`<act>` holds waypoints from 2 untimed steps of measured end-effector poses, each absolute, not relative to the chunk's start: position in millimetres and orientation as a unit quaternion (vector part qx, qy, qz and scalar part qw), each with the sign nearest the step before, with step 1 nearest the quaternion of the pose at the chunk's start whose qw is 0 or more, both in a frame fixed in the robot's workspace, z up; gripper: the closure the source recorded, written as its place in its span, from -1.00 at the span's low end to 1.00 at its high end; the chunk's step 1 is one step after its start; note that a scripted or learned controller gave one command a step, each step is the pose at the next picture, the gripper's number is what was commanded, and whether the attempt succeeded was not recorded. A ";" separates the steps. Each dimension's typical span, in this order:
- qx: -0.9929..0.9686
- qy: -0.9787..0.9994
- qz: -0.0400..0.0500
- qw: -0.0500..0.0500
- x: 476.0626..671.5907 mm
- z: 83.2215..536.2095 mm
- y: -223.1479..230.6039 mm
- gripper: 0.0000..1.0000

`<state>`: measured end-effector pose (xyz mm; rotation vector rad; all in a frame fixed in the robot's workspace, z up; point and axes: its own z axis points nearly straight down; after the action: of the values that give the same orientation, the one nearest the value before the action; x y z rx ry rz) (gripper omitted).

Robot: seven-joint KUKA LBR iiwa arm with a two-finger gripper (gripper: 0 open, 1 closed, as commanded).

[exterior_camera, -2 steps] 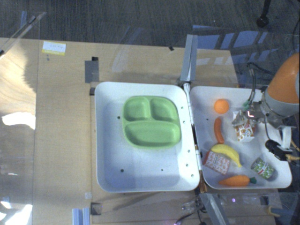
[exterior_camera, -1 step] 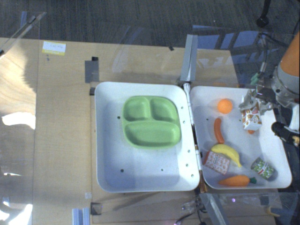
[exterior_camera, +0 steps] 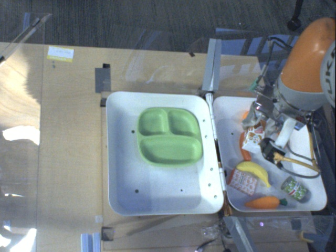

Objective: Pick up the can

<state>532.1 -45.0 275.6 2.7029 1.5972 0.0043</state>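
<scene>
In the camera view, the gripper (exterior_camera: 261, 121) is seen lowered over the upper part of the right bin (exterior_camera: 227, 112), but whether it is clenched or released cannot be told. The can (exterior_camera: 294, 189) is found lying near that bin's lower right corner, well apart from the gripper, beside a carrot (exterior_camera: 262, 202) and a banana (exterior_camera: 254, 171). A green divided plate (exterior_camera: 169, 136) is seen in the left bin (exterior_camera: 121, 156).

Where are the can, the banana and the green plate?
can (exterior_camera: 294, 189), camera view, on its green side.
banana (exterior_camera: 254, 171), camera view, mid-curve.
green plate (exterior_camera: 169, 135), camera view, ridge between its compartments.
</scene>
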 end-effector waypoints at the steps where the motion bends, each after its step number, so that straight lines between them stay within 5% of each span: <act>1: 0.821 0.571 0.003 0.003 555.3 352.8 40.2 1.00; 2: 0.792 0.610 0.001 0.001 553.8 280.9 14.0 1.00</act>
<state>553.8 14.0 280.9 2.4881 1.9147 0.0034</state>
